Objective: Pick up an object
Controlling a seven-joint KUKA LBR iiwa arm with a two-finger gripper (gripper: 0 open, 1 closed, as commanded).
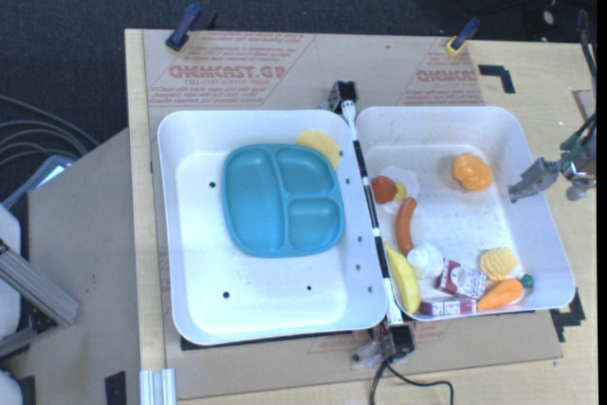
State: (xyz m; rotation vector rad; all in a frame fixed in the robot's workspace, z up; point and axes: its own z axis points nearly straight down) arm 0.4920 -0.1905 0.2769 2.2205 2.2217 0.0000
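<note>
Pincer [555,177]: at right bin's [531,147] outer rim; finger spread cannot be told.
Open floor: bare white just inward, toward orange fruit [472,172].
Writing: "CHEMCAST" on board [228,69], far beyond.

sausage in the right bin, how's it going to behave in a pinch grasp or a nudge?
The sausage looks like smooth moulded toy food, so probably stiff and light. Its rounded, narrow body may roll sideways if nudged. The glossy skin could slip unless pinched across its middle.
</note>
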